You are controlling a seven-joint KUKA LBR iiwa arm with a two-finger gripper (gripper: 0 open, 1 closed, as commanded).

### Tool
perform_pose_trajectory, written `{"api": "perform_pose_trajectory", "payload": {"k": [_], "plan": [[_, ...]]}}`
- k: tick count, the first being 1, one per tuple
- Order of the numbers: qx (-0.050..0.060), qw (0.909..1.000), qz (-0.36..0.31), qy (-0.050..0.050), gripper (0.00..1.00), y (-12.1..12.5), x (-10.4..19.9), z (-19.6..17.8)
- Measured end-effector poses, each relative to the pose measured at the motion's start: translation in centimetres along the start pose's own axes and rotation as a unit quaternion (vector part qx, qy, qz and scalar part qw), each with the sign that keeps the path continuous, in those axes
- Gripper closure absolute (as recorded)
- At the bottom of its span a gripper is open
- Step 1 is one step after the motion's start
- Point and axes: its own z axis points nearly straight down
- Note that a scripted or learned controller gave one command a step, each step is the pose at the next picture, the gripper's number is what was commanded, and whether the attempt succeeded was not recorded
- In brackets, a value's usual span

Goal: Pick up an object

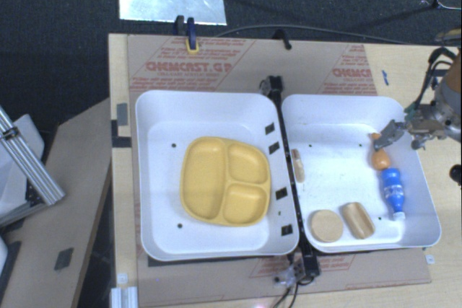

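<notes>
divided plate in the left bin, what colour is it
Yellow; the divided plate shows plainly in the camera view.

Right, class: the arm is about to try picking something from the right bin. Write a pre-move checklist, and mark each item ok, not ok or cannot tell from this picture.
1. Pincer is over the right white bin: ok, at its far right rim.
2. A target lies near: ok, the small orange rounded object sits just below the pincer.
3. Pincer is holding nothing: cannot tell.
4. Target has free space: not ok, the blue plastic bottle with white cap lies right beside it, and so does the bin wall.
5. Other items lie apart: ok, the round tan disc and tan bread-like block sit at the near edge.
</notes>
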Motion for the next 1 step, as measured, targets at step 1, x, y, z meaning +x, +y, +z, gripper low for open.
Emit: {"api": "perform_pose_trajectory", "payload": {"k": [1], "plan": [[-0.006,1.0,-0.002,-0.002,0.0,0.28,0.08,-0.78]]}}
